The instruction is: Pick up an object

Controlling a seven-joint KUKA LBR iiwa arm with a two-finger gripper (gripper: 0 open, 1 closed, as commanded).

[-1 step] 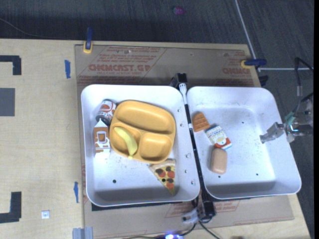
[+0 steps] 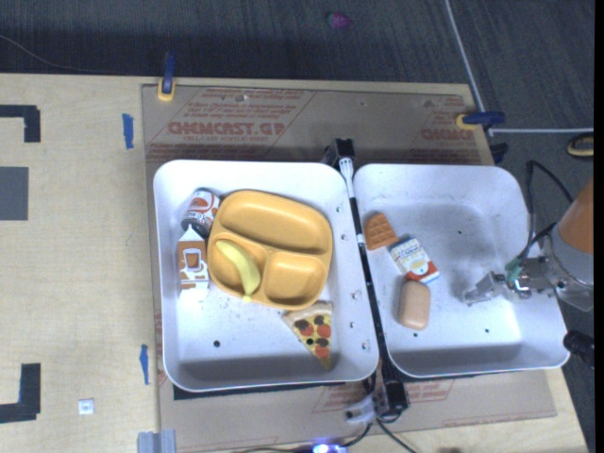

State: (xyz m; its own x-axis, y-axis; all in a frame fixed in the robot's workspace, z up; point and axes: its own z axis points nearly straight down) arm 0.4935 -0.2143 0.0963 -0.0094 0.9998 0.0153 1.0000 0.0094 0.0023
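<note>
In the right bin [image 2: 491,187], three small objects sit toward the 9 o'clock side: a tan, bun-like piece [image 2: 414,304] lowest, a small white packet with blue and red print [image 2: 413,257] touching it just above at 12 o'clock, and a brown waffle-like piece [image 2: 378,230] just beyond that at 11 o'clock. My hand [image 2: 479,291] hangs low over the same bin, at 3 o'clock from those objects and apart from them, with nothing between its fingers; I cannot tell whether they are spread or closed. My arm comes in from 3 o'clock, its orange band [image 2: 581,220] at the picture's edge. The left bin [image 2: 179,347] touches the right one along a dark seam. It holds a yellow divided tray [image 2: 278,225] with a banana-like piece [image 2: 242,267] lying in its 8 o'clock compartment. A can [image 2: 199,211] and a small carton [image 2: 192,263] sit at the tray's 9 o'clock side, and a pizza slice [image 2: 314,330] lies at its 5 o'clock. Both bins rest on a brown board [image 2: 283,111] on the pale tabletop [image 2: 75,253].
</note>
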